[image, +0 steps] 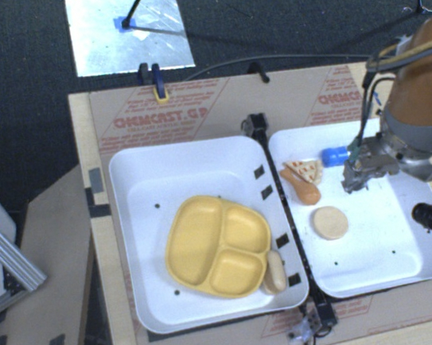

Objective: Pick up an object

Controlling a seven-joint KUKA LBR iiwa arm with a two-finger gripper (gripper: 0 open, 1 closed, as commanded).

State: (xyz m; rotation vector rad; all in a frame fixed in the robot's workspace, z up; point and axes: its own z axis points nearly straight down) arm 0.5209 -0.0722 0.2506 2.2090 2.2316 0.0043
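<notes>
1. Your nearest candidate, the blue cylinder [333, 157], lies in the right bin [375, 268] near its far wall, just left of the gripper [355, 180].
2. You cannot tell how the gripper is set.
3. Beside it: pizza slice [302, 169], carrot-like piece [304, 188], tan disc [330, 223].
4. The left bin [150, 242] holds a yellow divided plate [217, 245] and a bread roll [274, 271].

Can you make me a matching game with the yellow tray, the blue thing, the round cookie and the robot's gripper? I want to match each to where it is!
Things:
1. yellow divided tray
2. small blue object
3. round tan cookie
4. gripper

Places:
A. right bin, far edge
B. left bin
C. over the right bin, near the blue object
D. middle of the right bin

Pairs: 1-B, 2-A, 3-D, 4-C
</notes>
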